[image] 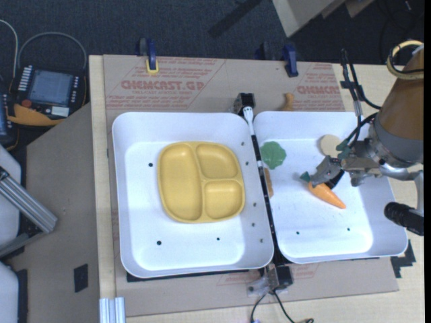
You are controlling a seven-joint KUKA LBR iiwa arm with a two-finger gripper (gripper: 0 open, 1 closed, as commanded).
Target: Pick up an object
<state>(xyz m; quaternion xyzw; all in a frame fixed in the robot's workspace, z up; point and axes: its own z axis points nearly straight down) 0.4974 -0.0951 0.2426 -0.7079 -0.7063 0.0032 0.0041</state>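
Note:
An orange toy carrot (329,195) with a dark green top lies in the right bin (316,241), pointing down and to the right. My gripper (329,171) hangs just above the carrot's leafy end, coming in from the right on the grey arm with its orange band (406,110). A green leafy toy (273,154) sits near the right bin's left wall. A pale beige round piece (329,143) lies just behind the gripper, partly hidden by it.
The left bin (135,200) holds a yellow divided plate (201,180) in its middle. A black clip (245,103) sits at the back between the two bins. The bench's cardboard edge runs around both bins.

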